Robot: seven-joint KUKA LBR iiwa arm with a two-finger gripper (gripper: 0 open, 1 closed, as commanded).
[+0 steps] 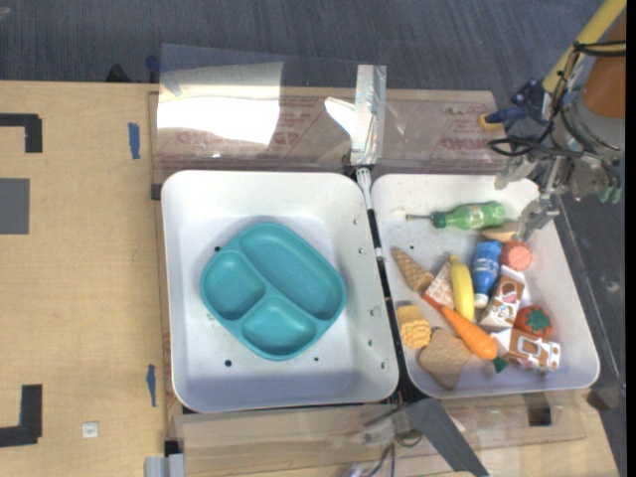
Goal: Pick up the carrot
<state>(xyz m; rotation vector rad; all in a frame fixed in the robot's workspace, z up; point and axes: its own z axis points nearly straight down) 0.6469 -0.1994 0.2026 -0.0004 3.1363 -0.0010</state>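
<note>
Carrot lying in the right bin, slanted, between a yellow banana and a waffle cone (touching or merely close: cannot tell). Tool poised at that bin's far right corner, near a green bottle, well apart from the carrot; spread or pressed together cannot be told. Teal divided plate in the left bin.

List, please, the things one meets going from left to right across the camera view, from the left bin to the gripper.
Left bin → teal divided plate → ice cream cone → banana → blue bottle → gripper.
</note>
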